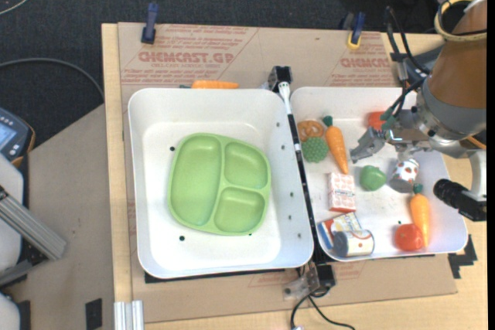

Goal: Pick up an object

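here the end effector point(377, 141) spreads wide above a small round green object point(372, 178).

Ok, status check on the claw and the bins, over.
Claw open over right bin, holding nothing. Green ball and carrot nearest. Green tray in left bin.

Grey arm point(456, 108) with orange band, black cables, metal gripper point(375, 141).

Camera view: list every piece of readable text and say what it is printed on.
"CHEMCAST G P" in red, printed on the brown protective sheet behind the left bin.
The same red print repeats behind the right bin, partly hidden: only "CHEMCAST" reads.
Smaller red lines beside both: too blurred.
Small carton and can labels: too small.
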{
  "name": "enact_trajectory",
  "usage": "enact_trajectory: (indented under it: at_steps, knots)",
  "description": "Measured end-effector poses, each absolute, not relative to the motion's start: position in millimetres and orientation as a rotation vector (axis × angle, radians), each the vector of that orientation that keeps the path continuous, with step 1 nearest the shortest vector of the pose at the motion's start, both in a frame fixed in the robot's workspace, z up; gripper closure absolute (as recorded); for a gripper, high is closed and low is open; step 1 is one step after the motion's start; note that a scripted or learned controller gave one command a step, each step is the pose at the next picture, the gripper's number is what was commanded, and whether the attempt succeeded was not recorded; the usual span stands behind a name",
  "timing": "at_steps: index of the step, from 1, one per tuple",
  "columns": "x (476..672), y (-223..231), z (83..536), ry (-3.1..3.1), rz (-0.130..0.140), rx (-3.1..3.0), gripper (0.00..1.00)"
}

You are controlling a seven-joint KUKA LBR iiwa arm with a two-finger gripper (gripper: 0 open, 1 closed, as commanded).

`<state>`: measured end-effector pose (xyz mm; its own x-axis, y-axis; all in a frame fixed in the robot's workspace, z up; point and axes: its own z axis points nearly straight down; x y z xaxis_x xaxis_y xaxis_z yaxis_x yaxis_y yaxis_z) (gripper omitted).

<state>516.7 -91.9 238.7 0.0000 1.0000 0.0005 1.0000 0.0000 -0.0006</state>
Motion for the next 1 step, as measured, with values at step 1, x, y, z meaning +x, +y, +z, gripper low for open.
enact_trajectory:
  at_steps: [1]
  knots:
    - [477.6, -62.1, 245.3, -2.220, 0.002, -2.215, 0.00]
